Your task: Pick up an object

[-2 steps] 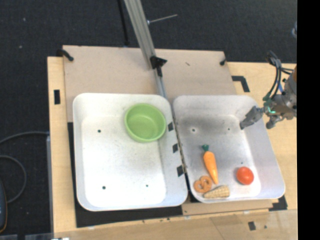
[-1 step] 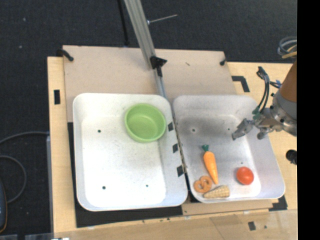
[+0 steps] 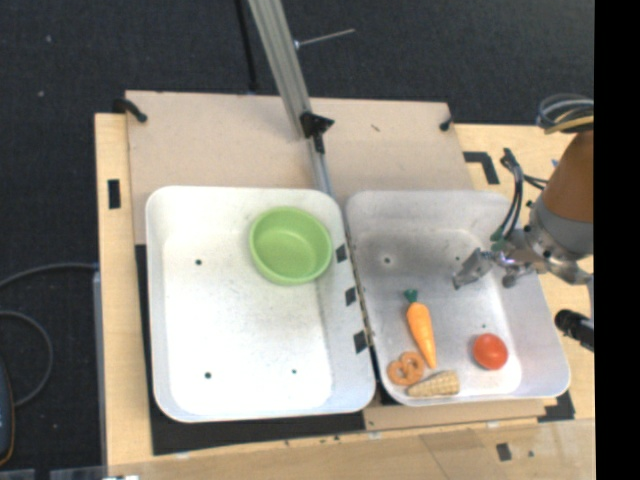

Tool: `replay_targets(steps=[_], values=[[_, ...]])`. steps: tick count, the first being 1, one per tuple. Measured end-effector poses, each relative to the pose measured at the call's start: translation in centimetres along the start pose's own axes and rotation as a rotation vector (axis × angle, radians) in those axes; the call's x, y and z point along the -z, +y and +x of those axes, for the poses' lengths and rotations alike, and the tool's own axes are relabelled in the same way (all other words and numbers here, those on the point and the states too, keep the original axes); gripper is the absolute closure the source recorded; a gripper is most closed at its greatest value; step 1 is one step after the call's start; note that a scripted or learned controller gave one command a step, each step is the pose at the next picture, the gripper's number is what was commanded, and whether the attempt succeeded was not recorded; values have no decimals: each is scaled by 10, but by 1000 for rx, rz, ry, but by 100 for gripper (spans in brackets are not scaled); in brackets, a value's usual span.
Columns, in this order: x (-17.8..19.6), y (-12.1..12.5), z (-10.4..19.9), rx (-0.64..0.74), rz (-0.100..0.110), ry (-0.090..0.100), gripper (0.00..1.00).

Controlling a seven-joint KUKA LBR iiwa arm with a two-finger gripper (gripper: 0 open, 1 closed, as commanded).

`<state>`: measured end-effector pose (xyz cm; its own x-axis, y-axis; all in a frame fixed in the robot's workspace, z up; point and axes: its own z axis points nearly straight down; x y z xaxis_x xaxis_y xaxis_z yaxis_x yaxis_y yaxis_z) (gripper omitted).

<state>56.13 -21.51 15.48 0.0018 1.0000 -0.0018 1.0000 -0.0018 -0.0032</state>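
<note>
Scuffed white bins (image 3: 200, 298): round green bowl (image 3: 290, 246), tapered carrot (image 3: 421, 332).

The arm (image 3: 570, 193) comes in from the right and is cut off there, so most of its body is out of frame. Its wrist sits over the right bin (image 3: 400, 218) and hides part of that bin's far right rim. The gripper (image 3: 478, 266) is small and blurred; how its tip stands cannot be told. Far up, the metal pole (image 3: 280, 53) runs off the top edge. On the left, a dark cable (image 3: 25, 313) leaves the frame, and the counter (image 3: 120, 268) is clipped along the near edge.
</note>
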Motion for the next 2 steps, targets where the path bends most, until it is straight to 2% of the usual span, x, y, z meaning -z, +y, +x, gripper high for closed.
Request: replay_targets(steps=[1, 2], values=[[-50, 0, -1, -1, -4, 0, 0], [-38, 1, -2, -5, -8, 0, 100]])
